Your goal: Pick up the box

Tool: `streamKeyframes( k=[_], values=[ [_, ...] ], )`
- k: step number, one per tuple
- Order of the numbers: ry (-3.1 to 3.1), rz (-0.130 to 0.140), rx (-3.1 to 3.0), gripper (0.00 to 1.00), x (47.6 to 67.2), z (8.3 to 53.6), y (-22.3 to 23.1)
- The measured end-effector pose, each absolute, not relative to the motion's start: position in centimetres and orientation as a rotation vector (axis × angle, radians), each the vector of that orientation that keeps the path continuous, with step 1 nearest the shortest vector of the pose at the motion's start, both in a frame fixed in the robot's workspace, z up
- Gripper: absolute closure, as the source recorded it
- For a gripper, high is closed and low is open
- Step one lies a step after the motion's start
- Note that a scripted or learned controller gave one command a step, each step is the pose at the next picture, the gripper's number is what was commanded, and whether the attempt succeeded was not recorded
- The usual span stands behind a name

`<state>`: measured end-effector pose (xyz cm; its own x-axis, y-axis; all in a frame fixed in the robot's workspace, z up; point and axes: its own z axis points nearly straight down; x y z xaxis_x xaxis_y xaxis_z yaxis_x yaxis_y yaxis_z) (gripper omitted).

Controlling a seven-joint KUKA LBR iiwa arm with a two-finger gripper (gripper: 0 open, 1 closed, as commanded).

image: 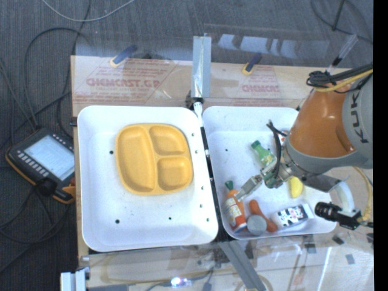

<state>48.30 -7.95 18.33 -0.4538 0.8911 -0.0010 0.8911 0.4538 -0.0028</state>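
Box (293, 216) right bin (front) | grey cap (256, 224), carrot (262, 214) beside

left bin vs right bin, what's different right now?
The left bin bears one thing, a yellow divided tray lying flat; the right bin bears several small things, among them the box and an orange bottle. The arm reaches over the right bin, not the left. Both are shallow, white and squarish.

Glossy white plastic bins (97, 223), smooth matt yellow plastic tray (153, 158), printed glossy box (294, 216)
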Motion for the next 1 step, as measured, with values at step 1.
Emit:
streamKeyframes(
  k=[1],
  values=[
    [-2.341, 0.006, -2.091, 0.0, 48.54, 18.25, -6.66]
  ],
)
